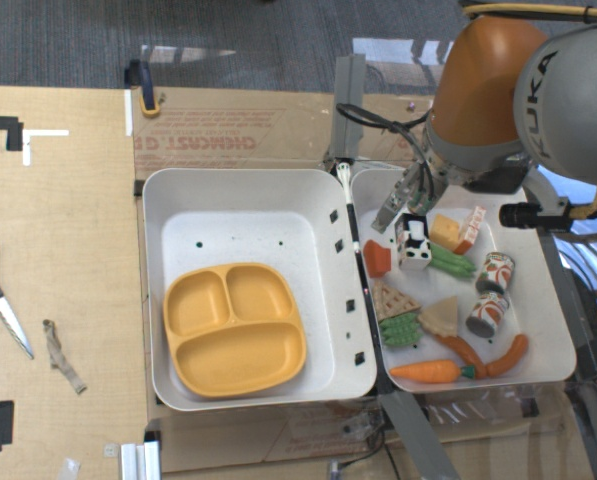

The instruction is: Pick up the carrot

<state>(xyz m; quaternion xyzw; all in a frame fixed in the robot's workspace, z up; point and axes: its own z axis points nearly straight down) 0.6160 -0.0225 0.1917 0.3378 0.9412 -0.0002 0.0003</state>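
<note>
The carrot (426,372), orange with a green stem end, lies flat along the front wall of the right bin (553,298). My gripper (406,206) hangs over the bin's back left part, well behind the carrot and apart from it. Its fingers stand open with nothing between them. A black and white toy (413,241) sits just below the fingertips.
Around the carrot lie a sausage (505,356), a bread slice (440,316), a green leaf (400,331), two cans (488,313), a pea pod (450,261), a cheese block (445,232) and a red piece (378,258). The left bin (238,213) holds a yellow divided plate (236,328).
</note>
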